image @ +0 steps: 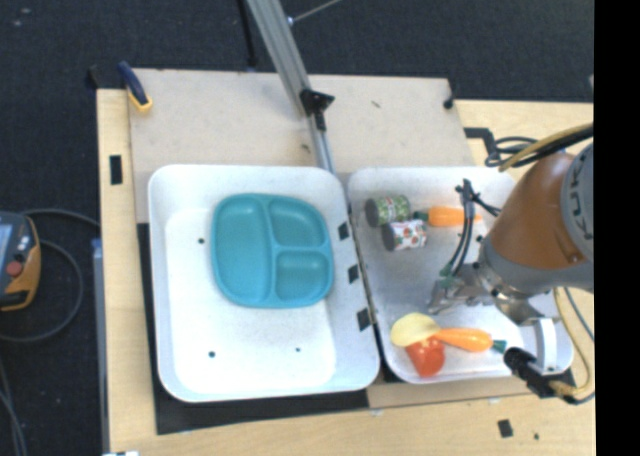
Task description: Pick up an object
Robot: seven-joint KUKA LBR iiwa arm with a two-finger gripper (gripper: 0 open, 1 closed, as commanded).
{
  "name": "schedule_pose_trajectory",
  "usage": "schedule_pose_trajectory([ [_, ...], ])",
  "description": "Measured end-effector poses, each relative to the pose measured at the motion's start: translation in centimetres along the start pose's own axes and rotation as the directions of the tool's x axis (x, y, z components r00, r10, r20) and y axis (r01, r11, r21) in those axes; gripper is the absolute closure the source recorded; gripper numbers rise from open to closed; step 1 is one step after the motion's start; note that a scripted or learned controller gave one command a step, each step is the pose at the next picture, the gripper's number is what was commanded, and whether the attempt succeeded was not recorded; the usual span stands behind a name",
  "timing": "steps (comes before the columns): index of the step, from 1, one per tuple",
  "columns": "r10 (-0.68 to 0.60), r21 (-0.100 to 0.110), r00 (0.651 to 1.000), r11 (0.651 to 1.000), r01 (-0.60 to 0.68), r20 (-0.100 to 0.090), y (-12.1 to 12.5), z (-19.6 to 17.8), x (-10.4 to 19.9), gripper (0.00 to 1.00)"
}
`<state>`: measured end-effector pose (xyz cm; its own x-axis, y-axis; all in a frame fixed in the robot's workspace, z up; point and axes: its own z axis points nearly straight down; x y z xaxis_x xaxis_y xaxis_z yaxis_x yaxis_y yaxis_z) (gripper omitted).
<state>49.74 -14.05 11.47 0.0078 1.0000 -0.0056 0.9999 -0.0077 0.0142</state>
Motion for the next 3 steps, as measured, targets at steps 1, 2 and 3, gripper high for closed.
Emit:
schedule_pose_trajectory([
  [1, -0.011, 0.005, 1.0, 1.0, 0.011, -0.003, 0.6, -6.4, -0.5, 1.0],
  [2, -0.011, 0.007, 1.0, 1.0, 0.011, -0.003, 1.4, -10.8, -0.5, 1.0],
  [3, -0.012, 0.005, 1.0, 1.0, 0.012, -0.003, 1.1, -16.7, 0.1, 1.0],
])
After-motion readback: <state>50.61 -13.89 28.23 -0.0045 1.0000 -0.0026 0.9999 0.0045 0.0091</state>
